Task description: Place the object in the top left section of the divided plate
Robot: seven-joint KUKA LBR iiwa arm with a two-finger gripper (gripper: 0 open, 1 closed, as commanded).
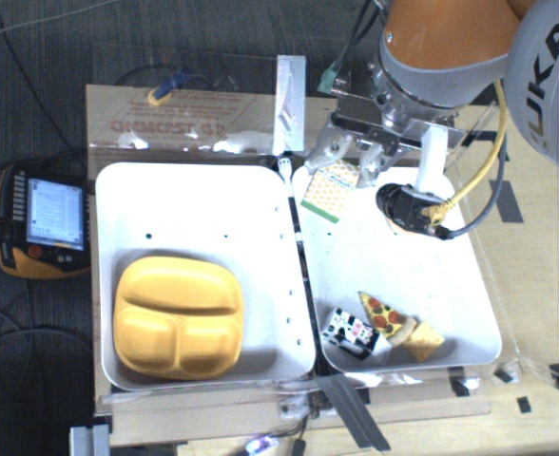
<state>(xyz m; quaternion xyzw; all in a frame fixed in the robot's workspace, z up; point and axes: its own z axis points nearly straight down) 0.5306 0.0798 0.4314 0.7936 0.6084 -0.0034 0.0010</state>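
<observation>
The yellow divided plate [177,314] lies in the front left of the left bin [194,188], with one wide section at its far side and two smaller ones nearer me. My gripper [350,164] hangs over the far left corner of the right bin [451,274]. It is shut on the top end of a small flat cream pad [325,194] with a dotted face and a green lower edge. The pad hangs tilted just right of the wall between the bins, well away from the plate.
A toy pizza slice [382,315], a black-and-white spotted block [348,333] and a tan wedge [423,341] lie at the front of the right bin. A black cable end [405,207] and a yellow hose dangle beside the wrist. A handheld screen [47,218] sits left of the bins.
</observation>
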